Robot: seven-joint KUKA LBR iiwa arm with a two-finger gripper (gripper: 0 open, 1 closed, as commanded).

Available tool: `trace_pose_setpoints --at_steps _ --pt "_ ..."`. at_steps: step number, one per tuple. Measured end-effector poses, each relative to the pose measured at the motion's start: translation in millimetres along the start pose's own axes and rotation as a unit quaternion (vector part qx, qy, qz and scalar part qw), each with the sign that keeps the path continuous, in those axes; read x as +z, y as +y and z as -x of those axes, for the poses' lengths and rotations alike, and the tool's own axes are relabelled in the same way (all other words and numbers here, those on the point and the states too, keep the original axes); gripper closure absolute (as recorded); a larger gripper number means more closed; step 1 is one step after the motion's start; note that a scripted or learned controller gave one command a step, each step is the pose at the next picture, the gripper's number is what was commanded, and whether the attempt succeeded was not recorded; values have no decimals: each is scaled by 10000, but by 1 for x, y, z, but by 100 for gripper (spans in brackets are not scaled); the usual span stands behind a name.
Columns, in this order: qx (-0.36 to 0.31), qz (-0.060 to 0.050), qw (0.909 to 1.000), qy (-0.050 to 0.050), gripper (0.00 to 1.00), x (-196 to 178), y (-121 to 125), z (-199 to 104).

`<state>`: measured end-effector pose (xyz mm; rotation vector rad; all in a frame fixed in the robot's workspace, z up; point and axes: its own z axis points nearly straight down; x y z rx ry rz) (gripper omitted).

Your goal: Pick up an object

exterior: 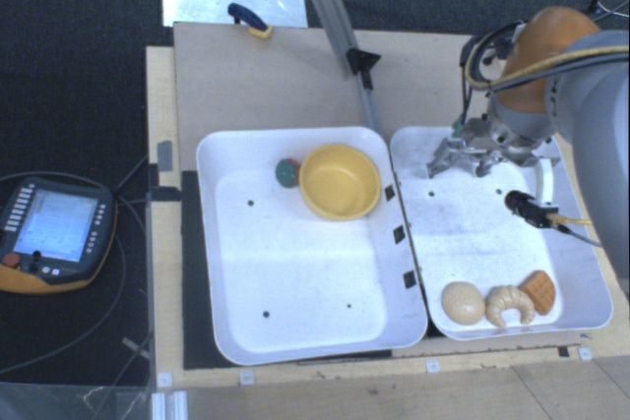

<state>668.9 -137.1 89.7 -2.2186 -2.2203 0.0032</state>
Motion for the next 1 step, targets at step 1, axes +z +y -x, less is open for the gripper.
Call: trace_pose_setpoints --at_steps 1 --pt "-3 31 10000 -6 100 -14 2 0"
